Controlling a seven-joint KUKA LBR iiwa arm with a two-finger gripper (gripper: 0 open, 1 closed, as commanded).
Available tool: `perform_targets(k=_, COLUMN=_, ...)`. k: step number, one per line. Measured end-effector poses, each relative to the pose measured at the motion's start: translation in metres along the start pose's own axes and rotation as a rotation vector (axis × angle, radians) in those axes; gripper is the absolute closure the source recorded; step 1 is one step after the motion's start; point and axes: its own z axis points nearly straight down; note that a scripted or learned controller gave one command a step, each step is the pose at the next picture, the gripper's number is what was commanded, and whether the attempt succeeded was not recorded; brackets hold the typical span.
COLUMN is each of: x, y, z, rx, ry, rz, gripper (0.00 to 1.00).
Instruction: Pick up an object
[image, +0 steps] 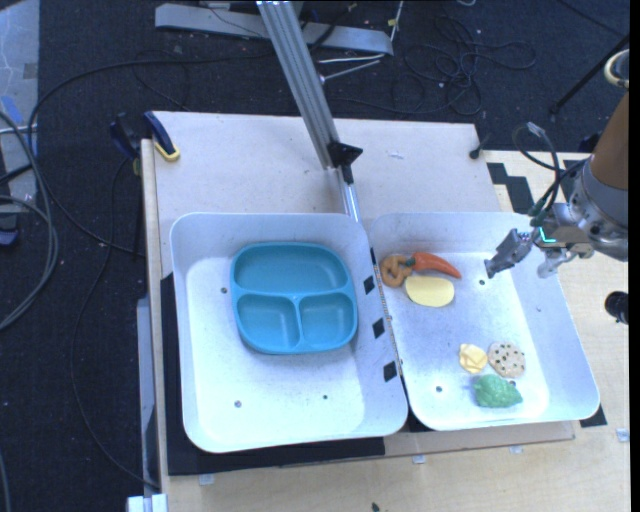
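Note:
The right bin (560, 330) holds several toy foods. A brown pretzel (395, 269), an orange carrot (436, 264) and a yellow oval piece (430, 292) lie close together near its far left. A small yellow piece (473, 357), a chocolate-chip cookie (507, 359) and a green leafy piece (497, 391) sit near its front. My gripper (525, 258) hangs over the bin's far right part, to the right of the carrot and apart from it. It is open, with nothing between its fingers.
The left bin (200, 400) carries a blue divided tray (295, 297). A slanted metal pole (310, 90) runs from the top of the view down to the gap between the bins. Cables lie on the dark floor around the bench.

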Motion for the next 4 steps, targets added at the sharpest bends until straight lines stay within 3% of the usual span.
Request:
perform_targets(k=1, x=0.0, y=0.0, z=0.0, rx=-0.001, ry=0.0, rz=0.0, gripper=0.0)
perform_targets(k=2, x=0.002, y=-0.01, z=0.053, rx=0.004, ry=0.001, rz=0.002, gripper=0.0)
perform_targets(k=4, x=-0.008, y=-0.004, z=0.177, rx=0.005, ry=0.001, rz=0.002, gripper=0.0)
